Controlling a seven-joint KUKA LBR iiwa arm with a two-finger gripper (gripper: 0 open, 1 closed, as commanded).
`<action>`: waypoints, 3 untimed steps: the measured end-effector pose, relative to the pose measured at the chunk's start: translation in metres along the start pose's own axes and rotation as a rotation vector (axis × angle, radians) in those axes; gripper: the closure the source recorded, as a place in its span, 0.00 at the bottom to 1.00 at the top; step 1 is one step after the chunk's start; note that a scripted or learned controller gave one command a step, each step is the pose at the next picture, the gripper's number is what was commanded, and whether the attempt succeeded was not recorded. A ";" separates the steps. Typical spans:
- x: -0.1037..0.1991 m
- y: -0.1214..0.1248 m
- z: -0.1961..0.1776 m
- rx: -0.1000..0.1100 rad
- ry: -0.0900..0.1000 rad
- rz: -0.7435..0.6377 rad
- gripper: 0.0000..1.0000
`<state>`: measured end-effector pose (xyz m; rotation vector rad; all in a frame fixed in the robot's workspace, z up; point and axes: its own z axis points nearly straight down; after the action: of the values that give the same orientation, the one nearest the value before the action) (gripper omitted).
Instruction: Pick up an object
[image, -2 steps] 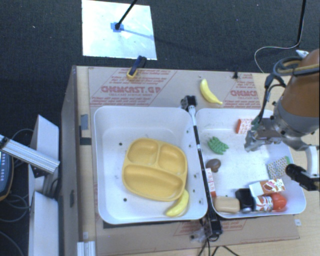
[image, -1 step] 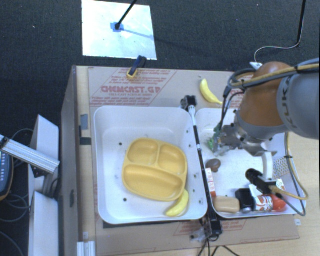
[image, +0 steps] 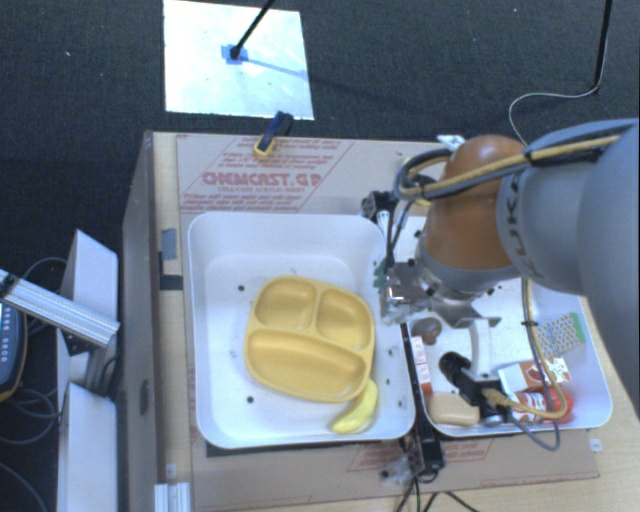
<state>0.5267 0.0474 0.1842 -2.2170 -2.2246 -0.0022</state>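
My gripper (image: 436, 318) hangs low over the left part of the right bin (image: 598, 400), under the grey arm and its orange band. A small brown round thing (image: 428, 328) lies right beside it. Around it in that bin lie a red and white box (image: 420, 366), a tan block (image: 452, 410), an orange and white packet (image: 538, 384) and a green patterned piece (image: 562, 333). The arm hides the far half of this bin.
The left bin (image: 225, 250) holds a yellow divided plate (image: 310, 338) with a yellow banana (image: 358, 408) against its near right corner. The ridge between the two bins runs just left of the gripper. Printed cardboard (image: 262, 175) lies behind the bins.
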 end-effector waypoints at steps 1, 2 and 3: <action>0.013 -0.040 -0.048 -0.001 0.000 0.000 1.00; 0.062 -0.040 0.001 0.002 -0.001 0.000 1.00; 0.053 -0.040 -0.021 -0.001 -0.001 0.002 1.00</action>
<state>0.4870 0.1005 0.2049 -2.2203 -2.2229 -0.0025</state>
